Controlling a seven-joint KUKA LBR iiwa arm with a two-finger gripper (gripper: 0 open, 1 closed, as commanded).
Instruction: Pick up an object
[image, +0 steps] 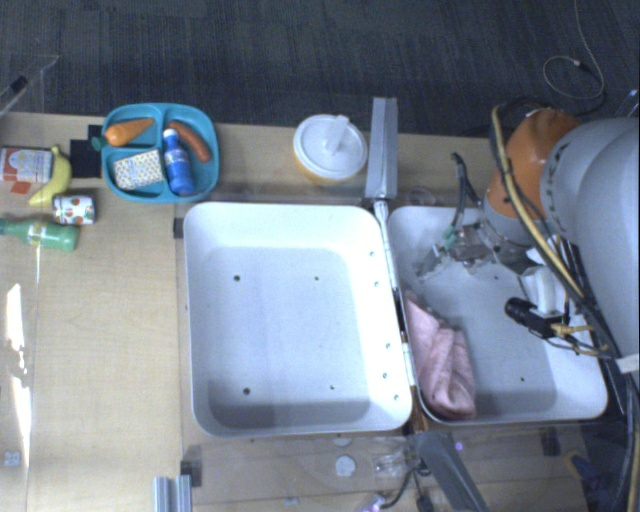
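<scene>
Approach step, judged: gripper (447, 252) low over the back of the right bin (520, 385), nothing between the fingers (430, 262), no grasp made. Fingers look slightly parted, thin and metallic; exact opening hard to read against cables and wrist clutter.

Only candidate object: pink cloth (441, 358), lying crumpled along the right bin's left wall, toward the front edge, apart from the gripper. Soft, folded, lumpy, likely to deform and slip under a pinch.

Next move, judged: shift toward the front-left of the bin, descend onto a raised fold, close on bunched fabric rather than a flat layer.

Left bin (290, 410): smooth white plastic, shallow, rounded corners
</scene>
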